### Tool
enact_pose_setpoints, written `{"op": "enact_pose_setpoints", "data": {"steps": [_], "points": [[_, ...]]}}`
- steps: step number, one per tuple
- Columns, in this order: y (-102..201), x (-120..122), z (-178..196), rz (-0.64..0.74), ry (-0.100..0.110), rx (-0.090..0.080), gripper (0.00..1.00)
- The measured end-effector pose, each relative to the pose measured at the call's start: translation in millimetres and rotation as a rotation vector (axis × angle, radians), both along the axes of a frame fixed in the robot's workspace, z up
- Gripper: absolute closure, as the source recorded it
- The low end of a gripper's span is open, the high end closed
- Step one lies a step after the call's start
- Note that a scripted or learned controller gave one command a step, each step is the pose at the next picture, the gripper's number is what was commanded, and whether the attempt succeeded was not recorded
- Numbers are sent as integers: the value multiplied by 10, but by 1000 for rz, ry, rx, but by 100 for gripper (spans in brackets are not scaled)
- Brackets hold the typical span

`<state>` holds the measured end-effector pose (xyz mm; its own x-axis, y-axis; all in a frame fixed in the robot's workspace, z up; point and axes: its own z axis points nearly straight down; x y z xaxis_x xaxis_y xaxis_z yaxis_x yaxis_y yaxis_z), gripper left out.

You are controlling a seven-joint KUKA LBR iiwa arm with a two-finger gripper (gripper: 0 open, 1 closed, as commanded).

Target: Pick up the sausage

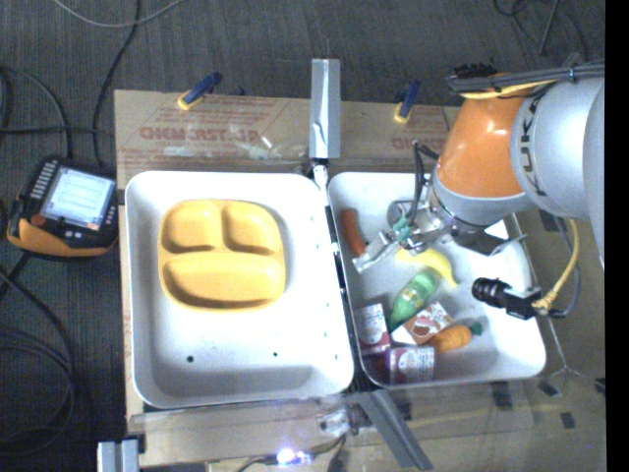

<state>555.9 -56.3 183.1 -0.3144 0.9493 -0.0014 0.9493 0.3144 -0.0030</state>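
The grey KUKA arm [550, 136], its orange band bulging above the wrist, reached in from the right and bent down over the right bin [511, 357], letters of the maker's name visible in part on its casing. The end effector [378, 254] hung low over the far left part of that bin, its metal fingers pointing left; whether they were spread or pressed together could not be told, and nothing showed between them. The sausage [352, 231], reddish-brown, lay against the bin's left wall, just left of the fingertips. Nearer in the same bin sat a yellow banana [439, 266], a green bottle [413, 297], an orange carrot [452, 338] and two red-labelled cans [371, 323], their print too small to read. The left bin [147, 362] held a yellow divided tray [223, 254]. Reversed red lettering ran across the brown board [211, 131] at the desk's far edge, unreadable. A pendant [64, 207] with a lit screen rested on the floor at left.
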Motion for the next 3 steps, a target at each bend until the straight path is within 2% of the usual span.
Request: {"op": "enact_pose_setpoints", "data": {"steps": [1, 2, 3], "points": [[-451, 288, -912, 12, -10, 0, 0], [-449, 293, -818, 12, -12, 0, 100], [-443, 291, -735, 12, -10, 2, 100]]}}
